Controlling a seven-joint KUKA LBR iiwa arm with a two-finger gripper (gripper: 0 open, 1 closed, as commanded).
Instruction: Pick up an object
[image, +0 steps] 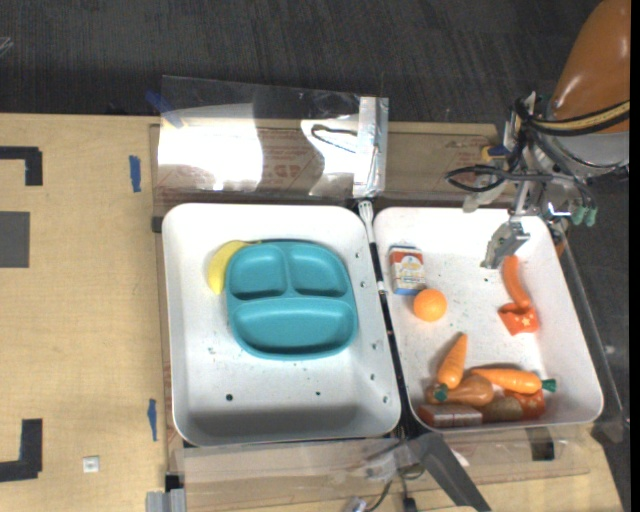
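Two bins (180, 300), tool (503, 247) (grip unclear) above orange slice (517, 295) — carrots (495, 380), orange ball (430, 305) nearby.

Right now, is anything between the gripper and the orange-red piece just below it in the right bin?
Nothing visible. The gripper hangs right above the upper end of the orange-red piece, with bare bin floor around them. The orange ball lies well to the left.

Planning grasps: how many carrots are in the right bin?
2 clear carrots: one tilted at bin centre, one lying atop the near-edge pile; that clutter may hide more.
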